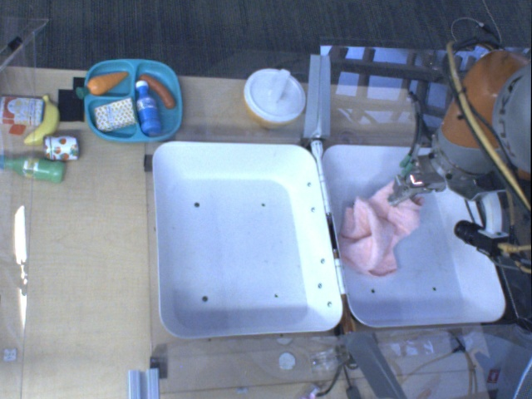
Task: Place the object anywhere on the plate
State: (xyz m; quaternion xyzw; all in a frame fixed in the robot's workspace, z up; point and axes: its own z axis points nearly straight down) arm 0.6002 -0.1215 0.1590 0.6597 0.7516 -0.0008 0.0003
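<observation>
pincer (407,181) at the upper edge of a crumpled pink cloth (378,233) lying mid-floor in the right bin (465,302), its finger spread and any hold on the cloth impossible to tell, with bare floor toward the bin's near and right walls.

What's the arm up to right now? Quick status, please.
Gripper down at pink cloth's upper edge, right bin. Grip unconfirmed. Blue plate far left, already full of toy food.
</observation>
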